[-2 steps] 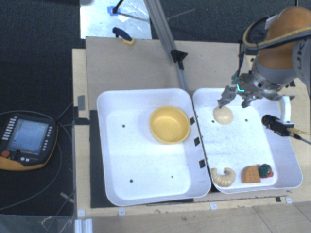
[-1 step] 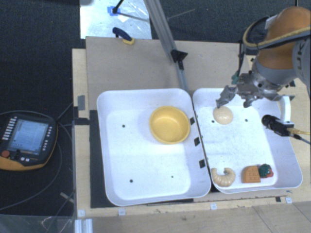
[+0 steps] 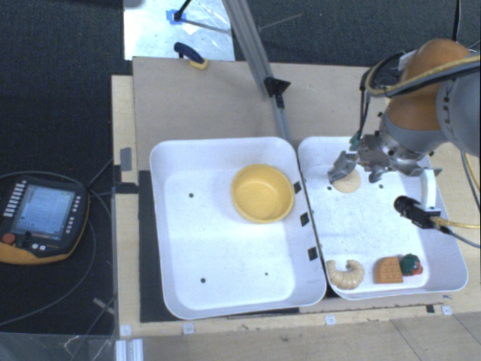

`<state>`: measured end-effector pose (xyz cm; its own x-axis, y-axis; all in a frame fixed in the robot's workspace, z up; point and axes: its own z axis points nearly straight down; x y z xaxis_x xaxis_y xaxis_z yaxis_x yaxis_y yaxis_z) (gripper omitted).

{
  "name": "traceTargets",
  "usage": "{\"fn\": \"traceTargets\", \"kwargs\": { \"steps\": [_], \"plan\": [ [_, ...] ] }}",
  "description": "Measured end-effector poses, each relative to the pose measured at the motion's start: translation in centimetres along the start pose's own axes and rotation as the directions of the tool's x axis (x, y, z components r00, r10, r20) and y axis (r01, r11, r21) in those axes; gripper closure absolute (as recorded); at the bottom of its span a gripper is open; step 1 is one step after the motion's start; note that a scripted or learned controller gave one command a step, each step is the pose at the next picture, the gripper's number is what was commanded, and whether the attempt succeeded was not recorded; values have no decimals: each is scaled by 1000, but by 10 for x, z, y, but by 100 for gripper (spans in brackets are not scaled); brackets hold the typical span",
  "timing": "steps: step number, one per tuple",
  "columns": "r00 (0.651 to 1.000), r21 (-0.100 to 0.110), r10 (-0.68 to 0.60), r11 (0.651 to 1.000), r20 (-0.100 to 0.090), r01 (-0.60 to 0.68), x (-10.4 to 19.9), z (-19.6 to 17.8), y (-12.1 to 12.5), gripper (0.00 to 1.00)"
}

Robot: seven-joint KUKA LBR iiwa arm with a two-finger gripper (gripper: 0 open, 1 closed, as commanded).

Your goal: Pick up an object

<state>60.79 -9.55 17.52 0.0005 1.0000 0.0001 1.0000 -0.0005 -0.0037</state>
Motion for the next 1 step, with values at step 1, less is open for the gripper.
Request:
{"fn": "traceTargets", "kwargs": {
  "steps": [1],
  "plan": [
    [1000, -1, -1, 1000, 0, 1, 2, 43, -4, 0]
  ]
}}
